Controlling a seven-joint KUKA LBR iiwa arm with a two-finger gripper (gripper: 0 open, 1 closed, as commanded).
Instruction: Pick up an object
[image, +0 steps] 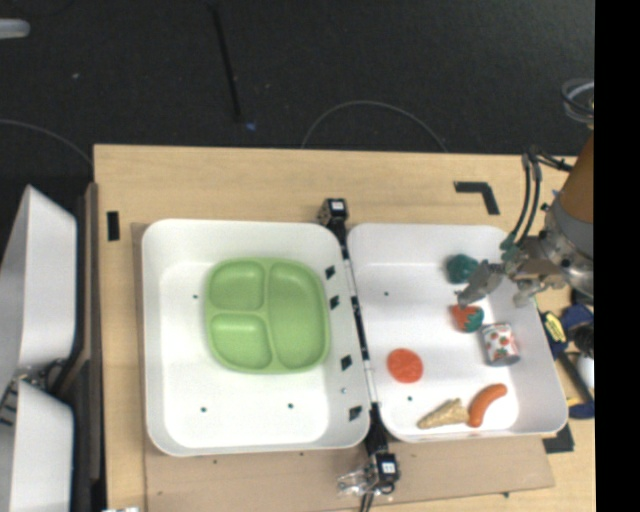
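Gripper (497, 282): hovering over right bin (420, 250), fingers spread apart, gripping nothing. Red-and-green toy (466, 318): lying just below the left finger (478, 283), teal toy (461, 267) sitting farther back.

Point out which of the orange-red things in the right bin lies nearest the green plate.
The round orange disc: it lies farthest left in the right bin, closest to the divider and the green plate. The orange sausage shape lies farther right.

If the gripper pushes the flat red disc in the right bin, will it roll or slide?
The red disc lies flat, so it would probably slide, not roll. It looks low and thin, likely hard to pinch from above. It sits apart from the other items, so a push should disturb little.
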